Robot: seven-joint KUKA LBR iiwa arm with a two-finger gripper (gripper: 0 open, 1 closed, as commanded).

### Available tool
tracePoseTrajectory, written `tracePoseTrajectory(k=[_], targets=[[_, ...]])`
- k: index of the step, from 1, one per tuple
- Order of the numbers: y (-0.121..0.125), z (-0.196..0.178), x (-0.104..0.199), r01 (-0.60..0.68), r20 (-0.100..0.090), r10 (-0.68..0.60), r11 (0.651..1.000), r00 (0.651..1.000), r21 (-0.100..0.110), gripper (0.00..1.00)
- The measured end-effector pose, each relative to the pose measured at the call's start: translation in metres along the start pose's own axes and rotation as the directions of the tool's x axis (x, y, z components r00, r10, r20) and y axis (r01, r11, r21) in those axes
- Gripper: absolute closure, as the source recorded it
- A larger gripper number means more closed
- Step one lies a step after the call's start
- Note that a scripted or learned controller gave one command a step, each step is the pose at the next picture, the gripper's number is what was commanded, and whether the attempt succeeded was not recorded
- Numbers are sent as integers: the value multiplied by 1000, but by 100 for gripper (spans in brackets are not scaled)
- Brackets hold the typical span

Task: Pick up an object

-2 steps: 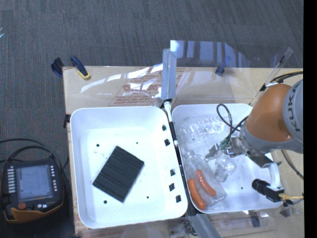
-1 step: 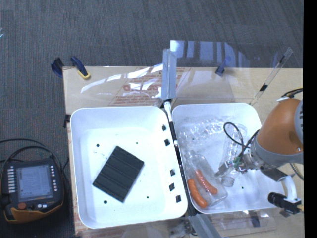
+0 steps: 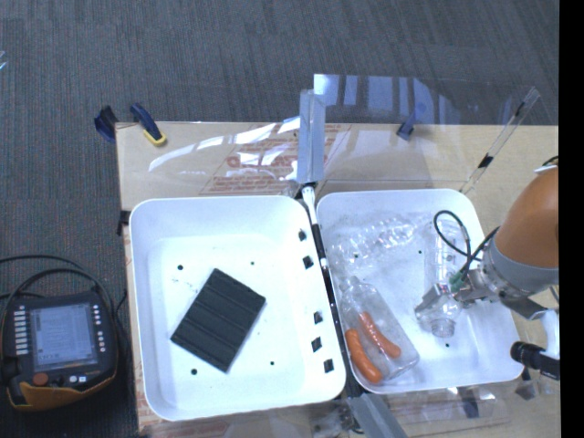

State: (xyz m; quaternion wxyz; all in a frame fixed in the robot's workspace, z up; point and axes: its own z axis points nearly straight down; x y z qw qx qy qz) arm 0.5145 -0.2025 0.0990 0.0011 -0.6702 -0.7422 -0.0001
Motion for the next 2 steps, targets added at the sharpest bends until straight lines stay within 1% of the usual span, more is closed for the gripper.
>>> tracePoseTrajectory(k=[1,2], targets=[[-1,-8,0,-4,-4,4,1000,1000,4,100],[57,-74,45,-48,0,48,999,999,2,100]])
